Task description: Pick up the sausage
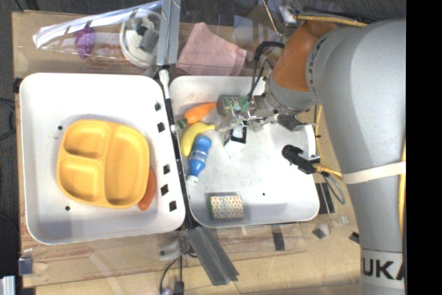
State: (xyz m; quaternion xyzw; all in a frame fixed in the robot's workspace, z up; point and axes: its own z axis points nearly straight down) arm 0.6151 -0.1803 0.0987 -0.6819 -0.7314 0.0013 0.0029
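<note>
Where two white bins [41, 217] meet, sausage [147, 194] beside yellow tray [103, 162]

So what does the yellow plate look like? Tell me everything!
The yellow plate is a glossy, plastic-looking tray with rounded corners, split into three sunken sections. It lies flat in the left white bin, slightly turned. An orange-red sausage lies against its right edge, partly tucked under the rim.

Bench [21, 45] with two white bins [41, 217]
</note>
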